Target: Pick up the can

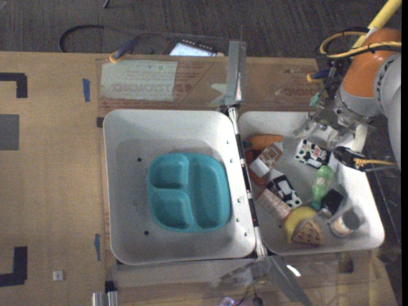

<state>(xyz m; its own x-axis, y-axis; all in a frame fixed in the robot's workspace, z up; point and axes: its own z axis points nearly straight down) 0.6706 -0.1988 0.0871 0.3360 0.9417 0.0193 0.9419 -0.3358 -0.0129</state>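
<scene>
The can (346,224) is small and grey with a pale rim. It sits in the front right corner of the right bin (373,199), beside a pizza slice (310,233) and a black block (331,201). My gripper (326,123) hangs over the back of the right bin, just behind a cow-patterned box (312,153). It is well away from the can, toward the far side of the bin. Nothing shows in its grasp.
The right bin also holds an orange carrot (264,141), a small carton (262,163), a second cow-patterned box (284,192), a green bottle (322,182) and a yellow fruit (297,219). A teal divided plate (189,192) lies in the left bin (121,171).
</scene>
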